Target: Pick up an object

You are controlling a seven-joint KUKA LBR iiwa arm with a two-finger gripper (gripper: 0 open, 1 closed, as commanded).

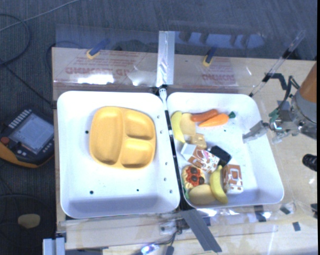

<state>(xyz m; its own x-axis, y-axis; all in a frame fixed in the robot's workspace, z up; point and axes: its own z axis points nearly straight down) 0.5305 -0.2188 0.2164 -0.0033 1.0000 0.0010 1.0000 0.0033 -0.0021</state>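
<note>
Nearest to where I stand, along the near wall of the right bin (266,195), lies a pale roll-shaped piece (200,194) with a banana (218,185) curving up beside it, its long axis running near to far and its far tip pointing toward the middle of the bin. Just right of the banana sits a small red-and-white carton (233,177), and to the left a pizza slice toy (192,175) touches the roll. Farther in there is another printed packet (203,158), a black block (220,154) just beside it, and a pale lumpy piece (196,140) behind them. A second banana (176,125) hugs the bin's left wall, long axis again near to far. At the far end lie two carrots (212,118), side by side and touching, their long axes running left to right, green tops pointing right and narrow tips pointing left toward the second banana. The left bin (69,142) holds a yellow divided tray (121,136), lying flat near the middle. The gripper (255,132) hangs at the right edge of the right bin, over its bare floor, well apart from the clutter; one grey finger juts left and slightly nearer, and I cannot tell whether it is spread or closed, though nothing sits in it. The arm (309,92) comes in from the right.
</note>
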